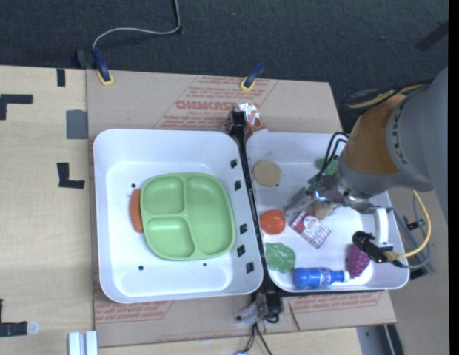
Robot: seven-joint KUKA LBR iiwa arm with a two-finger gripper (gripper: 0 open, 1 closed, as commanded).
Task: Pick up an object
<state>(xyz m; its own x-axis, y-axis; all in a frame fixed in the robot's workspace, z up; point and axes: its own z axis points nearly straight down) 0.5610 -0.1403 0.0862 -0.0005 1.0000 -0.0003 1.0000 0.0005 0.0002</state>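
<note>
My gripper [309,197] hangs low in the right bin [289,145], reaching in from the right under the arm's orange band. Just beneath and beside it lie a small tan object [323,208] and a red-and-white packet [312,231]. A red tomato-like ball [272,222] sits to its left, and a tan disc [266,174] lies further back. A green leafy piece [280,257], a blue bottle [317,277] and a purple grape bunch [357,260] line the bin's front. Nothing is visibly lifted.
The left bin [111,161] holds a green divided plate [189,217] with an orange piece [135,209] at its left side. A small red-and-white object [249,117] rests at the back end of the divider. A green item [326,167] is partly hidden behind the wrist.
</note>
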